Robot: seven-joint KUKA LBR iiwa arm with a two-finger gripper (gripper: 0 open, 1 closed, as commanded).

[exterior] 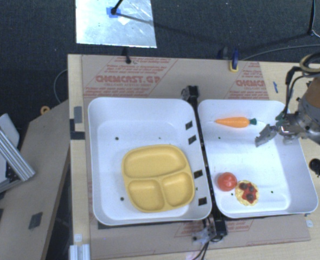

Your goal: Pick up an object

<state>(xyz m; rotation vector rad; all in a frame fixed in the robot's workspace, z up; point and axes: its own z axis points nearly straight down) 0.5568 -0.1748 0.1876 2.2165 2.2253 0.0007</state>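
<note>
In the right bin (295, 161), an orange carrot (234, 122) with a green top lies near the back. A red tomato (227, 181) and a small yellow pizza piece (248, 193) with red topping sit at the front. My gripper (274, 133) hangs over the right bin's back right part, to the right of the carrot's green end and apart from it. It is open and nothing is between its fingers (263, 136).
The left bin (103, 145) holds a yellow divided plate (158, 176). A black divider (199, 145) runs between the bins. The arm's wrist (314, 110) and cables stand over the right bin's far right rim.
</note>
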